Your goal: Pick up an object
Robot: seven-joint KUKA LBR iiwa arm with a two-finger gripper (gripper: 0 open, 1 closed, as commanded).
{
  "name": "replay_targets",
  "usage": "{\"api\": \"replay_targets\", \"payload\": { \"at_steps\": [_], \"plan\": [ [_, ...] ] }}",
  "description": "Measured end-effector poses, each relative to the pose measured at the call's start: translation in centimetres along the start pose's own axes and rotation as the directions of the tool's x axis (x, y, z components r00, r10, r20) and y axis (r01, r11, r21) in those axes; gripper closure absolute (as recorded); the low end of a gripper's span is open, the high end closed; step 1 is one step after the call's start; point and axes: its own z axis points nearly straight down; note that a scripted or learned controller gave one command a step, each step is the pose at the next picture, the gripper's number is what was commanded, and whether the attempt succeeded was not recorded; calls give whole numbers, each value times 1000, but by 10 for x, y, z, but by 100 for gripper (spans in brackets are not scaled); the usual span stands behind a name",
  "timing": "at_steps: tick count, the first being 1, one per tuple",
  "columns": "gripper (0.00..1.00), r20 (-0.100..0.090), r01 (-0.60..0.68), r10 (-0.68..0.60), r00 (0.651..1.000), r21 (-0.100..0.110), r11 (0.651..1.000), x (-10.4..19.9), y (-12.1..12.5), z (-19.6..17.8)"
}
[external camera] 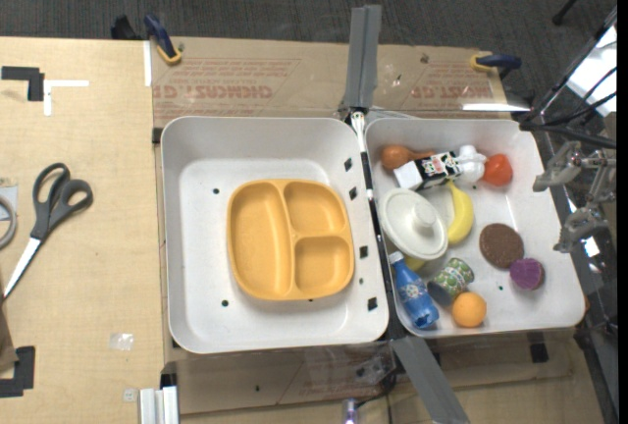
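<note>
Lettering printed on the brown cardboard sheet [255, 88] behind the bins runs upside down and is too blurred to read. The small black-and-white carton [429, 169] in the right white bin [549, 314] carries markings that are equally illegible.

The gripper [579, 201] sits over that bin's right rim, touching none of the objects; whether it is open or closed cannot be told.

Objects to pick lie in the right bin:
- a yellow banana [459, 213] beside a white lidded bowl [414, 221]
- a red ball [497, 170]
- a brown disc [500, 243]
- an orange fruit [469, 309]
- a blue bottle [414, 294]

The left white bin [186, 314] holds a yellow divided plate [290, 238].
</note>
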Motion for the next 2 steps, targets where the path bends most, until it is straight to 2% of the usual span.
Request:
{"api": "replay_targets", "payload": {
  "at_steps": [1, 2],
  "plan": [
    [0, 0, -118, 118, 993, 0, 993, -66, -18, 150],
    [0, 2, -213, 213, 977, 0, 977, -60, -26, 193]
  ]
}}
